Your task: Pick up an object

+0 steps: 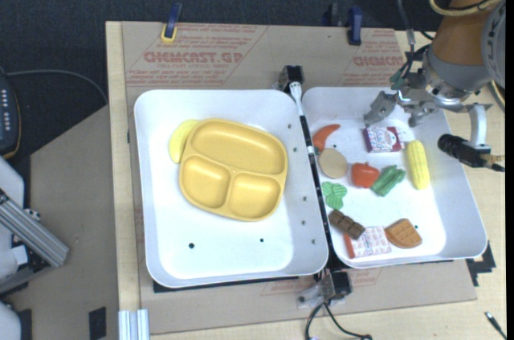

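Where the worktop (120, 170) fills mid-frame: left bin (152, 194) carrying a yellow divided tray (233, 170). Further right, right bin (462, 210) scattered with small toy foods: orange-red piece (324, 136), tan disc (332, 164), green leaf (334, 193), brown bar (346, 223), red piece (364, 174), green piece (389, 180), packet (383, 139), second packet (371, 242), toast-like piece (403, 234), corn cob (417, 163). Upper right of frame: pincer (400, 110) spread apart, grasping nothing, poised just above the packet near that bin's top edge.
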`<state>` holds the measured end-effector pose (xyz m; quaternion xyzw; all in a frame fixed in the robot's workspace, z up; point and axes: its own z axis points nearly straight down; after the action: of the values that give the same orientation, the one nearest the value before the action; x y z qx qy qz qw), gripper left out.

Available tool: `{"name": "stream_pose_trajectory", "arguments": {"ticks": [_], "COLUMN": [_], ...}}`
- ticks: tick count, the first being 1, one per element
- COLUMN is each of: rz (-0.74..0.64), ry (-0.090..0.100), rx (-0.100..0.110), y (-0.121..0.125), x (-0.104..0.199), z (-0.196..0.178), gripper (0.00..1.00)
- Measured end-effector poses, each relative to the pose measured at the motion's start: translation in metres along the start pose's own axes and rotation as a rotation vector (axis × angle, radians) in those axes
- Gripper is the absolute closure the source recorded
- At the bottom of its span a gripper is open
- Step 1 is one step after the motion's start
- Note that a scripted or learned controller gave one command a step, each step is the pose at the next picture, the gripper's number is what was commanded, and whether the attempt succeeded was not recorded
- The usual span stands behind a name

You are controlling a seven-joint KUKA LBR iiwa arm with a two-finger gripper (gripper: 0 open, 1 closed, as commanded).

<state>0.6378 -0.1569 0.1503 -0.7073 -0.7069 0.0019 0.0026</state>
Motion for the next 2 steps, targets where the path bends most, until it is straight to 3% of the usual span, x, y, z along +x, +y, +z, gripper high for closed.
{"name": "stream_pose_trajectory", "arguments": {"ticks": [1, 2], "rz": [-0.001, -0.001], "ry": [0.001, -0.004], "rx": [0.0, -0.009], "y": [-0.003, 0.0], "x": [0.003, 0.003], "z": [0.043, 0.062], "gripper": [0.0, 0.0]}}
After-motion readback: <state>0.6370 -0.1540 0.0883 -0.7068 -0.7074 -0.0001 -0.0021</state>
